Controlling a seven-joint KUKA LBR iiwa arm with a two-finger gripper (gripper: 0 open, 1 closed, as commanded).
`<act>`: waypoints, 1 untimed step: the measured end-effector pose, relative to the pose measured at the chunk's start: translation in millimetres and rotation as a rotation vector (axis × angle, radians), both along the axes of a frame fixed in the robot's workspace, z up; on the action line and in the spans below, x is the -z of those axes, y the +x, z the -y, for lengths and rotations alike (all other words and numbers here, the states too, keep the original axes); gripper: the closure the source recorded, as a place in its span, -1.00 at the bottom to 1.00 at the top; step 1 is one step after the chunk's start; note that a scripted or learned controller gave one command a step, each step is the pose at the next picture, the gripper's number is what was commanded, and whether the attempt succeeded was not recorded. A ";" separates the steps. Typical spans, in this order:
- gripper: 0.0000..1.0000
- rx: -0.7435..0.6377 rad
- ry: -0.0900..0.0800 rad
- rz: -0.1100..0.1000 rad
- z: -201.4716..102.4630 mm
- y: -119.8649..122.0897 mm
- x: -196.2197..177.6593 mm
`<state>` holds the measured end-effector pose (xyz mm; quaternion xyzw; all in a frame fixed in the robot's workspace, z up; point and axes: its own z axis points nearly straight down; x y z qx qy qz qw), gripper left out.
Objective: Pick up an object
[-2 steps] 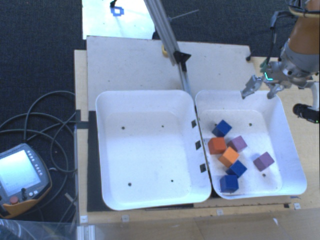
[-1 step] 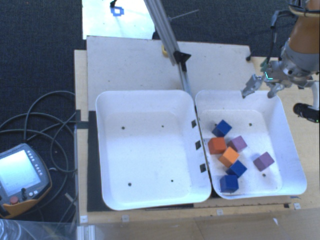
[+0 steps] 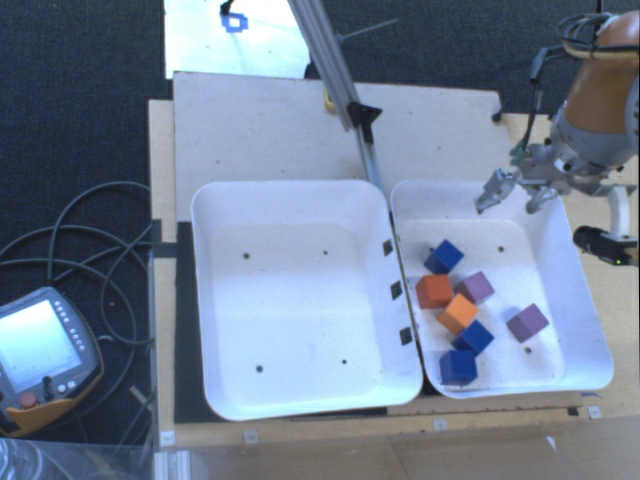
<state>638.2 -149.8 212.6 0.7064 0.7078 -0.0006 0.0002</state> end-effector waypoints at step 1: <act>-1.00 -0.001 0.001 -0.002 -1.4 1.9 62.2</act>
